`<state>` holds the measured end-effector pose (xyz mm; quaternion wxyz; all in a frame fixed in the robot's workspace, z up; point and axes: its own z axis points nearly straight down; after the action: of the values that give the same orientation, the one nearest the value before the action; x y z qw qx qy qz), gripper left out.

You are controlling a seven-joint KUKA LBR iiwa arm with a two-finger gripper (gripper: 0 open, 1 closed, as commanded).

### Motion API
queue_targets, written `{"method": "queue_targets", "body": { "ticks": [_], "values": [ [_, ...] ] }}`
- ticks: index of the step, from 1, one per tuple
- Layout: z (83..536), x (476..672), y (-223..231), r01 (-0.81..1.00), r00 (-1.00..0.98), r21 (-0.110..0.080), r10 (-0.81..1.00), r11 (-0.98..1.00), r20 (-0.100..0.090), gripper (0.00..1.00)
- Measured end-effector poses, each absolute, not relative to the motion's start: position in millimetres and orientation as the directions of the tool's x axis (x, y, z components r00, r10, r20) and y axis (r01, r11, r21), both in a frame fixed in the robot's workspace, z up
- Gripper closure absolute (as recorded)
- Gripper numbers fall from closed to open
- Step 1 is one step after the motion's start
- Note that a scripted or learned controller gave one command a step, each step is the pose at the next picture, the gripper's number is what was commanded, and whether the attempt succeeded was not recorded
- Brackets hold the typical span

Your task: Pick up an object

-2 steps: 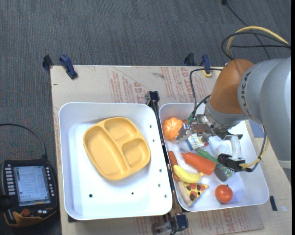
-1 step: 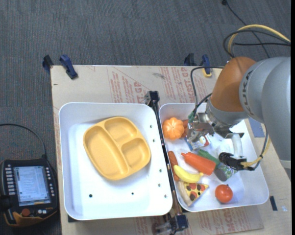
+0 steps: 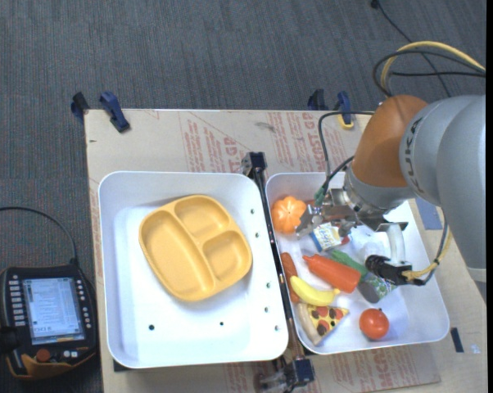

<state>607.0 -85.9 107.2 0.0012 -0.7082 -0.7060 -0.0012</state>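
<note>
My gripper (image 3: 323, 216) hangs low over the upper left part of the right bin (image 3: 433, 322). It sits just right of an orange (image 3: 287, 214) and directly above a small white bottle with a blue label (image 3: 324, 238). Below these lie a red bottle (image 3: 333, 273), a green piece (image 3: 345, 259), a banana (image 3: 312, 291), a pizza slice (image 3: 323, 321), a red tomato (image 3: 374, 324), a sausage (image 3: 288, 264) and a dark can (image 3: 375, 287). The grey arm and its orange band (image 3: 382, 150) cover the bin's upper right.
The left bin (image 3: 119, 334) holds a yellow divided plate (image 3: 196, 246). A black clamp (image 3: 256, 164) sits between the bins at the far edge. A pendant with a screen (image 3: 42, 311) lies off the bench at the left. Cables loop above the arm.
</note>
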Motion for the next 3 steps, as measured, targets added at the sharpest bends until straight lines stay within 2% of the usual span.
{"method": "queue_targets", "body": {
  "ticks": [1, 2, 3],
  "values": [
    [89.7, 645.8, -95.3, 1.0, -0.005, 0.001, 1.0, 0.005, 0.0, 0.0],
    [98.3, 646.1, -95.4, 1.0, -0.009, -0.001, 1.0, 0.009, -0.001, 1.0],
    [310.9, 608.4, -43.5, 1.0, -0.005, 0.0, 1.0, 0.005, 0.0, 1.0]
  ]
}}
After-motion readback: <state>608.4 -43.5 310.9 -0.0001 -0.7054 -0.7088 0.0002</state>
